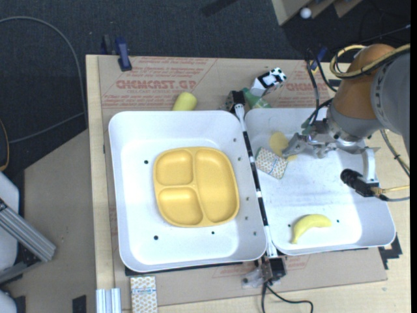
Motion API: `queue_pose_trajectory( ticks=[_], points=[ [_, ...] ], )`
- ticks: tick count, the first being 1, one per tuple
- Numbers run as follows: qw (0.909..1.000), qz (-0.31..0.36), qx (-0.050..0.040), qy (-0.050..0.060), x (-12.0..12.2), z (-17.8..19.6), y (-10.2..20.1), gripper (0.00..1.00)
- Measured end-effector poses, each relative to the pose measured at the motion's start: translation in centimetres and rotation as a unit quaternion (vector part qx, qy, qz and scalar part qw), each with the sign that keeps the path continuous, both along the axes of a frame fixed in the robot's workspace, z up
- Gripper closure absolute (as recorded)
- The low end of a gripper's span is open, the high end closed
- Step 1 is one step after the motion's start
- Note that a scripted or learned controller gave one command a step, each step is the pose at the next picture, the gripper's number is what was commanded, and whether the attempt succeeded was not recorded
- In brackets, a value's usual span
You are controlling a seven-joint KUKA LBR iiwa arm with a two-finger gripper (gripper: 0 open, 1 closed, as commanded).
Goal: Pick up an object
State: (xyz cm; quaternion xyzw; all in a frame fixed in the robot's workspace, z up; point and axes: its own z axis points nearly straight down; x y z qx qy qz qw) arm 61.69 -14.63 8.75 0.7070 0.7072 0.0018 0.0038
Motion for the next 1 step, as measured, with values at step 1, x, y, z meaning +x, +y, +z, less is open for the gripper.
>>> queue_pose_trajectory(
  ticks=[1],
  points=[
    [1.0,0.001,0.0012,0.003,4.85,-0.24,2.04,0.0]
  ],
)
